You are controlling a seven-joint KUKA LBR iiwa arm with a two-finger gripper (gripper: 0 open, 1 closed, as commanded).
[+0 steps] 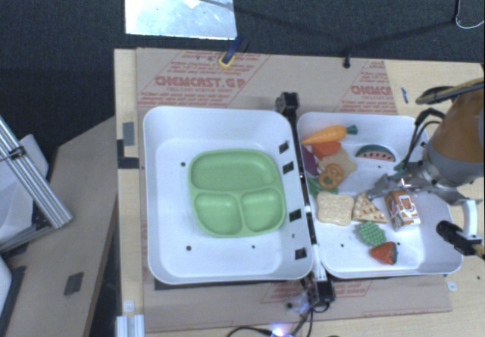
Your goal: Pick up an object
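Though glossy, flat-walled white bins (227, 120)

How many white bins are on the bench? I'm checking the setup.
2, side by side: the left bin holds a green divided plate; the right bin holds toy food.

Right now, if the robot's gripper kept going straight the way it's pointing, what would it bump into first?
The gripper points left over the right white bin. Probably first the tan triangular toy cracker just below its tip, then the square pale toast-like piece. Its height is unclear, so it might pass above them.
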